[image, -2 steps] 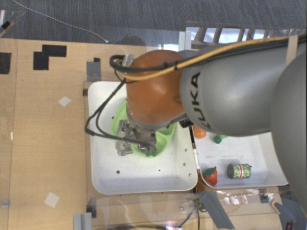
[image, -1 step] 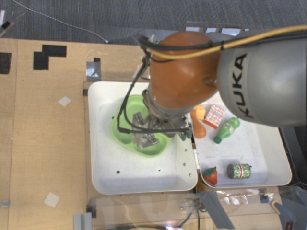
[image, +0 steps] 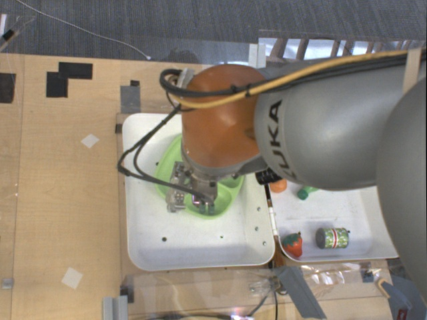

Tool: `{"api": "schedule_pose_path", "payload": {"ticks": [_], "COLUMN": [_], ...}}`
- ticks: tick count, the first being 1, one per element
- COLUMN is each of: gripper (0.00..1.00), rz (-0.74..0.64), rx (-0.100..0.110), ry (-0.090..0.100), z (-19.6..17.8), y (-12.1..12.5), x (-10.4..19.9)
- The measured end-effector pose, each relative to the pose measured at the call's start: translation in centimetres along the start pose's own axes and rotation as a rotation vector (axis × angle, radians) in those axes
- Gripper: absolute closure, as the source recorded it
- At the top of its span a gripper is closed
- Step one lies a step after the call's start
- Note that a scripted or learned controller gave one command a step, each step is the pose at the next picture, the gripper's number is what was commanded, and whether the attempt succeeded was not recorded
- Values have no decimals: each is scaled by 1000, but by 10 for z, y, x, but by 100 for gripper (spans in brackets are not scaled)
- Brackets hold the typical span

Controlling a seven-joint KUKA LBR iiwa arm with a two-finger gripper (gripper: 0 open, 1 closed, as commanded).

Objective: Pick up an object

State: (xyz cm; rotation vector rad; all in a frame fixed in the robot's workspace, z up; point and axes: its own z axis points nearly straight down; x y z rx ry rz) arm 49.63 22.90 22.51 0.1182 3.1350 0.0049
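Green dish half-hidden under gripper

Two white bins; one green bowl, one strawberry, one can, one small green item, one orange item.

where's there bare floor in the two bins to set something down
Left bin: bare along the near wall and the left wall beside the green dish; crowded mid-bin, where the gripper sits on the dish. Right bin: a bare patch between the green piece and the can; the strawberry fills the near-left corner.
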Motion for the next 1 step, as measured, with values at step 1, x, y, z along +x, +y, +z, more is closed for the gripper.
{"api": "schedule_pose_path", "payload": {"ticks": [1], "gripper": [100], "rz": [-534], "rx": [-1], "ry": [-2], "z": [-4], "y": [6], "x": [9]}}
